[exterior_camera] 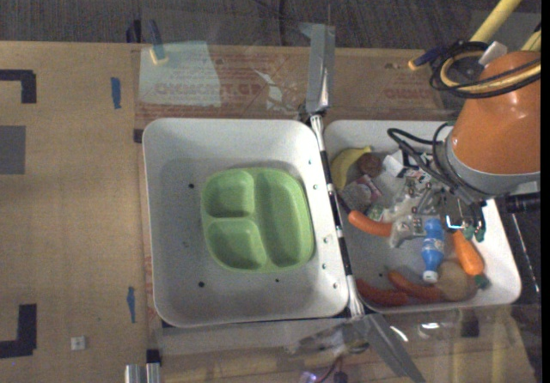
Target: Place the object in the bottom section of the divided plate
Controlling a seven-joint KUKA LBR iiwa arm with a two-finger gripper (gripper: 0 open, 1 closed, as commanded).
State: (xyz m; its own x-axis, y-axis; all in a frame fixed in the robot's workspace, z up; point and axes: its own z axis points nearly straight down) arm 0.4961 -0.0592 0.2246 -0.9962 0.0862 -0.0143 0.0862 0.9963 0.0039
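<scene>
Bench [69,201]: brown board under two white bins, claw over the right one.
Left bin [172,287]: well left of the claw, holding the green divided plate [256,218].
Right bin [503,282]: beneath the claw, crowded with toy food.
Claw [421,214]: low among the items; open or closed, cannot tell.
Banana [346,163]: up-left of the claw.
Carrot [467,254]: just right, below.
Blue bottle [431,249]: directly below.

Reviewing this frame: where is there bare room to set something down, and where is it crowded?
All three sections of the green divided plastic plate lie bare, as does the shallow white left bin floor around it. The white right bin is crowded: yellow banana, orange carrots, blue-and-white bottle, red chilli pepper, with the arm's end effector above them.
</scene>
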